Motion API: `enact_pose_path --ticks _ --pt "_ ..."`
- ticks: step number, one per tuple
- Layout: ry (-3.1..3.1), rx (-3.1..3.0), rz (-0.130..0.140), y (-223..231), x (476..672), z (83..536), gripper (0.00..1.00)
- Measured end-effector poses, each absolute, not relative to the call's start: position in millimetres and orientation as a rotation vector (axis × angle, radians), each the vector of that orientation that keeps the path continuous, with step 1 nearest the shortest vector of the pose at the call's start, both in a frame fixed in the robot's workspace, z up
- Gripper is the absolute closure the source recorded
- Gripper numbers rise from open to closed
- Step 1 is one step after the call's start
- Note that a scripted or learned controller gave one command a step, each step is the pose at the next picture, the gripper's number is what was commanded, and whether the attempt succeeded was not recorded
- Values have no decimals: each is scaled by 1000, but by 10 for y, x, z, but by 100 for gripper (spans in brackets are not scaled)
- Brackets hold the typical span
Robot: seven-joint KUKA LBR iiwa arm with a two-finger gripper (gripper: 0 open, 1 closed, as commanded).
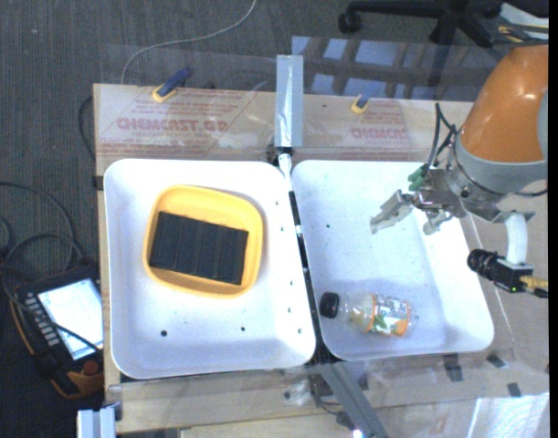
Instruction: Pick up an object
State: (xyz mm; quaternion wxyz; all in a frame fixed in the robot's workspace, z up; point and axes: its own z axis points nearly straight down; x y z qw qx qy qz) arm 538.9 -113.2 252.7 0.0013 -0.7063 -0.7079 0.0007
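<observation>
Gripper [408, 210] is hovering over the upper part of the right bin [352, 199], fingers spread apart with nothing between them, one finger reaching left toward the middle of the bin and the other shorter one pointing down by the right wall. What I'm after, I'd say, is the plastic bottle [374, 313] lying on its side near the bin's front edge, below the gripper in my view and a touch to the left, well apart from it. Its long axis runs nearly left to right, black cap at the left end, label toward the right. So I reckon the move is to come toward the front of the bin and close across the bottle's narrow width, not along it. Over in the left bin [123, 336] sits a yellow tray [251, 213] with a dark ridged block [198, 246] inside it, far from my arm's reach right now.
</observation>
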Motion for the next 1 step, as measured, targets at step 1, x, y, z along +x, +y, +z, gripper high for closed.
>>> enact_pose_path --ticks 1 --pt "-2351 -2079 0 -1434 4835 1791 0"
